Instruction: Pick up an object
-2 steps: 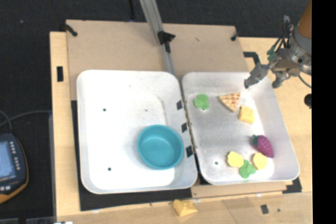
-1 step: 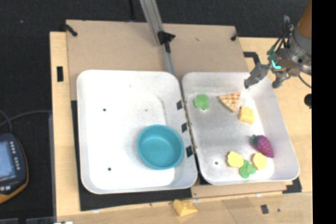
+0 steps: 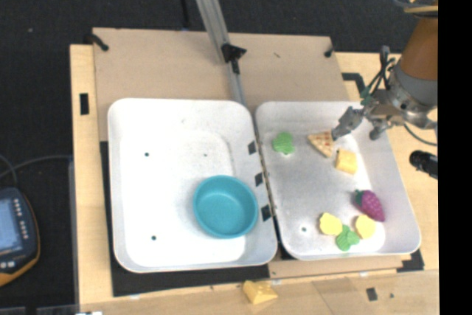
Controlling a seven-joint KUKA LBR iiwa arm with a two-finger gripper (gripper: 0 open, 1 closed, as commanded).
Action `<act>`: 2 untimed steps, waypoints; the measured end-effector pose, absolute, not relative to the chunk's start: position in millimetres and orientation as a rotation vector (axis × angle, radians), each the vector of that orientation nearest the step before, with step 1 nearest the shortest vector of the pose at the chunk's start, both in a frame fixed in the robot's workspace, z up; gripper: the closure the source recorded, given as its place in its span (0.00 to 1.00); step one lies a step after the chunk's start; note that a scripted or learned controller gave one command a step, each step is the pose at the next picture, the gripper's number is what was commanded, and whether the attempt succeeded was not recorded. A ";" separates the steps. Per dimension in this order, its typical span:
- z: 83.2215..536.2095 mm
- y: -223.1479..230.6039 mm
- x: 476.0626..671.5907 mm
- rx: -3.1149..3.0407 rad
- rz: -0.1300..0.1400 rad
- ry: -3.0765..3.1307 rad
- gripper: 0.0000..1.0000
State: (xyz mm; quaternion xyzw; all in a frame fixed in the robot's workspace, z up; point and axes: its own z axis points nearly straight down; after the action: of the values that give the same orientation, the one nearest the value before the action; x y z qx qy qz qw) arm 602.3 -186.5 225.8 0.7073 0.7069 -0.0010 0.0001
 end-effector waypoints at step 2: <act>138.4 -186.0 616.7 2.220 -0.005 2.224 0.00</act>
State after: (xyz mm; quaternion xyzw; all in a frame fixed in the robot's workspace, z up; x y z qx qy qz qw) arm 616.7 -186.0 138.4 0.7066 0.7076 -0.0016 -0.0003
